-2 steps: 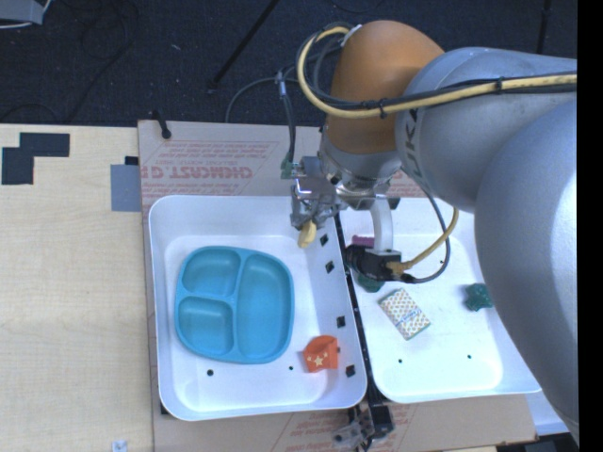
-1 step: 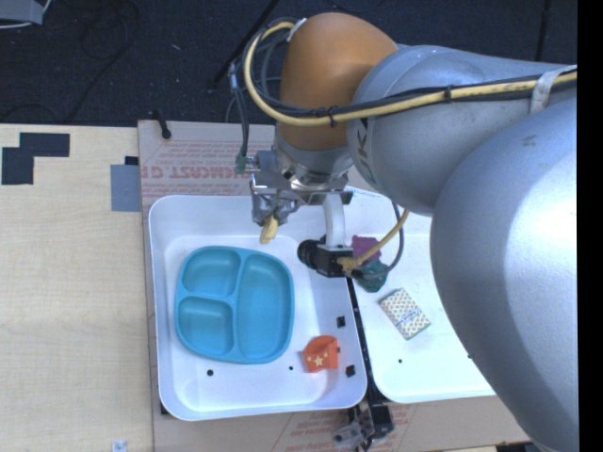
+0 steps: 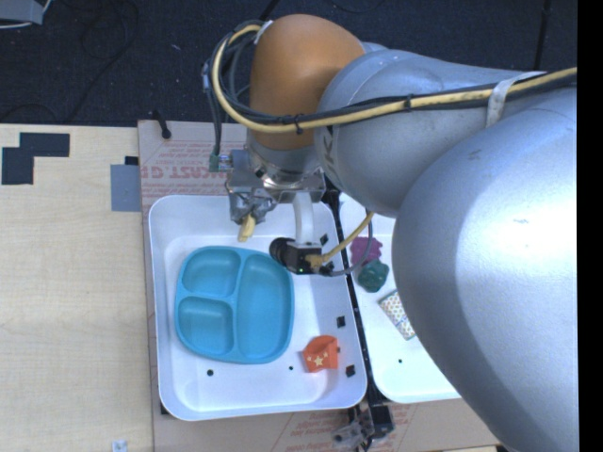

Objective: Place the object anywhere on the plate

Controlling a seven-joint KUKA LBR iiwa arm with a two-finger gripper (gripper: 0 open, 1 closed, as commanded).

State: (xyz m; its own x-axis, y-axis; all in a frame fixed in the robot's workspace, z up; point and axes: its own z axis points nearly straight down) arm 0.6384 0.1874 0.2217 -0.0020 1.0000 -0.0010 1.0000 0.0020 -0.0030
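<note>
Tool (image 3: 249, 217) hovers at the left bin's (image 3: 193, 394) far end, near the blue plate (image 3: 234, 304); its grip state cannot be told. Orange block (image 3: 320, 354) lies beside the plate.

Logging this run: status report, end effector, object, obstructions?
End effector over left bin's far end, beyond blue plate. Orange block on bin floor, off plate. Purple item, teal item in right bin.
</note>
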